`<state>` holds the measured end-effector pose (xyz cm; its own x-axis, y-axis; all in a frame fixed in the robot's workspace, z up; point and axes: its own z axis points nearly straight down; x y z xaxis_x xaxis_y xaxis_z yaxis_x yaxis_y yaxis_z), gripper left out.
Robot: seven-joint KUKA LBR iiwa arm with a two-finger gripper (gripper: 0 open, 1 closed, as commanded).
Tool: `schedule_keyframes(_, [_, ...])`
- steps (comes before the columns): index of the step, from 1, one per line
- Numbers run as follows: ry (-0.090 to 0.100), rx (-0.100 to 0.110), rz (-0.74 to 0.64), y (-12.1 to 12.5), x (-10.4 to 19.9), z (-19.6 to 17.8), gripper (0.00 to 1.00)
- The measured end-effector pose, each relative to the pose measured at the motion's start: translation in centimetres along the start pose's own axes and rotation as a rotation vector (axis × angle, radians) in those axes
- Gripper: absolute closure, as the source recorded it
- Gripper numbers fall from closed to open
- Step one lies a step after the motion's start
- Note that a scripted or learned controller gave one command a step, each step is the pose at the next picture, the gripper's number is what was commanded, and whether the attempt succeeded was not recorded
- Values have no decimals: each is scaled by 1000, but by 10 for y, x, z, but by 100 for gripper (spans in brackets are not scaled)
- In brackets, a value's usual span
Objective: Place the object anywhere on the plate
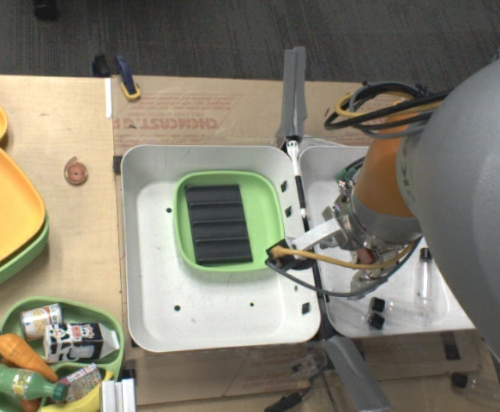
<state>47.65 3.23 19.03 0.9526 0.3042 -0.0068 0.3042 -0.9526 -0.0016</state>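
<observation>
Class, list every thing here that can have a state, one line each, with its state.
Green plate: flat in the left bin, loaded.
Dark ridged block: lying flat on the plate.
Green bowl: filled with toy food.
Yellow plates: stacked.

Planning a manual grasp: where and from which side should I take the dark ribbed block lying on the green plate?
Likely from straight above, closing across its two long side edges. The dark ribbed block lies flat, longer than wide, and the raised rim of the green plate surrounds it, barring a sideways approach.
</observation>
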Motion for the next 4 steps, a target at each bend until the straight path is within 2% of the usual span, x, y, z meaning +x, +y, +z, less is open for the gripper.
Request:
schedule_keyframes(1, [3,-2,111,-59,20,0,0])
schedule_keyframes(2, [0,-1,108,-2,1,0,0])
schedule_keyframes(3, [3,-2,112,-62,20,0,0])
schedule_keyframes(4, [-1,-3,108,-14,16,-13,0])
